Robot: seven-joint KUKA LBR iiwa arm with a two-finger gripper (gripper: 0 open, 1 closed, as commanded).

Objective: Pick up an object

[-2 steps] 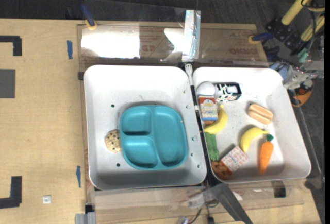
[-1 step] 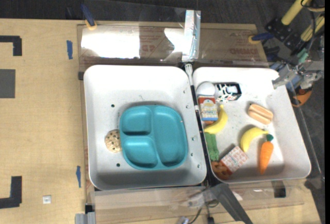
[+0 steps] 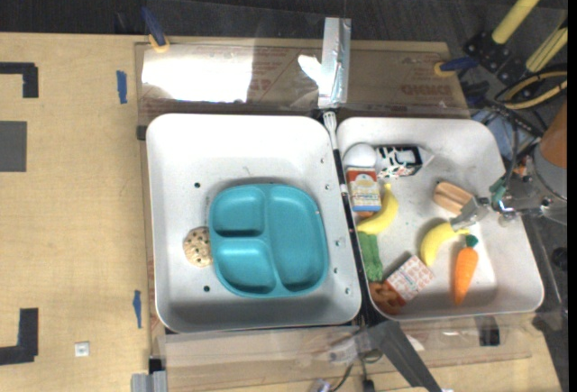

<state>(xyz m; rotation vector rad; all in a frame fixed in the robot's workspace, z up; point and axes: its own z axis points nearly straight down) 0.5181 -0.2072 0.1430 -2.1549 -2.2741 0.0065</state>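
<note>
One gripper (image 3: 471, 217) low in right bin (image 3: 505, 291), finger state impossible to tell, poised between lemon (image 3: 436, 242) just left and carrot (image 3: 464, 270) just nearer, long axis near-far.

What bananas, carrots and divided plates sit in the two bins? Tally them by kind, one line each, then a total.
Bananas: 2
Carrots: 1
Divided plates: 1
Total: 4
</note>
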